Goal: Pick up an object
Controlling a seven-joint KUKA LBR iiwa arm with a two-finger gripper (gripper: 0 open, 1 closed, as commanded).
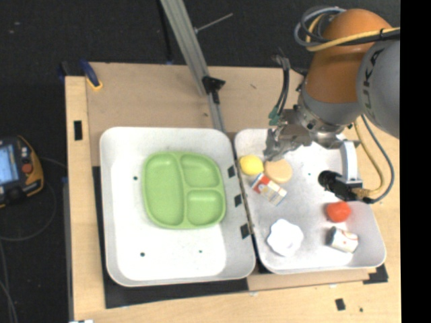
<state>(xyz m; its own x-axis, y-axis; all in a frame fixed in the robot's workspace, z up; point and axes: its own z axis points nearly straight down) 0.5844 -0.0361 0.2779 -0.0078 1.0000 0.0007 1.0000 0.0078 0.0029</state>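
We see the gripper (275,152) low in the right bin (367,247), near the frame's middle. A yellow ball (250,165) lies just left of it and a tan disc (279,172) just below. We cannot tell what the gripper grasps, if anything.

Both white bins (121,180) appear as matt, faintly speckled plastic. The green divided tray (183,190) is smooth plastic. The bench top (145,96) resembles matt board.

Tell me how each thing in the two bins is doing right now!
green tray: flat in the left bin, compartments bare
yellow ball: resting by the right bin's left wall
tan disc: lying flat beside the ball
red ball: lying apart from the others
white lump: lying untouched
end effector: low over the tan disc
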